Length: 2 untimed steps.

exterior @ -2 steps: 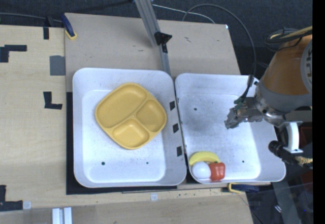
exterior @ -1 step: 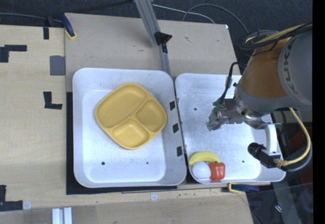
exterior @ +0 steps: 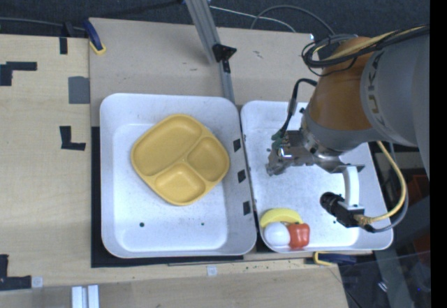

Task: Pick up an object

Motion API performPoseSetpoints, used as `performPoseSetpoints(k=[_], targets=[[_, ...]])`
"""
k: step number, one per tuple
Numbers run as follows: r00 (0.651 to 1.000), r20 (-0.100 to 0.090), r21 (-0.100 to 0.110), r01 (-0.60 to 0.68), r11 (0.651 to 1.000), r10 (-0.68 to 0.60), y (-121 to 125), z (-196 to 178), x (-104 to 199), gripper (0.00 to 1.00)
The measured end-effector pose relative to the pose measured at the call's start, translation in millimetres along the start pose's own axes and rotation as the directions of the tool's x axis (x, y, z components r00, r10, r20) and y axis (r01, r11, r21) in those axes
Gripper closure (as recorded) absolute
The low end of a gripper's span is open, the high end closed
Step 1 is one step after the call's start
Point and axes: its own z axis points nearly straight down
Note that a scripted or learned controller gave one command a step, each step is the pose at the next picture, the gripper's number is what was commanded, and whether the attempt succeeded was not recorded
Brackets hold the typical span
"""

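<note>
A yellow three-compartment plate (exterior: pixel 181 158) lies in the left bin (exterior: pixel 115 160). In the right bin (exterior: pixel 262 125), against the near wall, a yellow banana-shaped piece (exterior: pixel 281 215), a white egg-shaped object (exterior: pixel 278 234) and a small red object (exterior: pixel 299 235) sit clustered together. My gripper (exterior: pixel 278 159) hangs over the middle of the right bin, above bare floor and some way back from that cluster. Nothing shows between its fingers. The grey arm with its orange band (exterior: pixel 342 100) covers the bin's right part.
A metal rod (exterior: pixel 202 17) slants from the top of the view down to the gap between the bins. Black cables (exterior: pixel 346 212) loop off the wrist over the right bin's near right corner. Wooden benchtop (exterior: pixel 42 181) lies to the left.
</note>
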Motion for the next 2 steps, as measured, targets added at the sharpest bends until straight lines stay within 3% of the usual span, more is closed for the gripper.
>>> performPoseSetpoints(k=[2], targets=[[1.0,0.0,0.002,0.002,1.0,-0.002,-10,-2,117,1.0]])
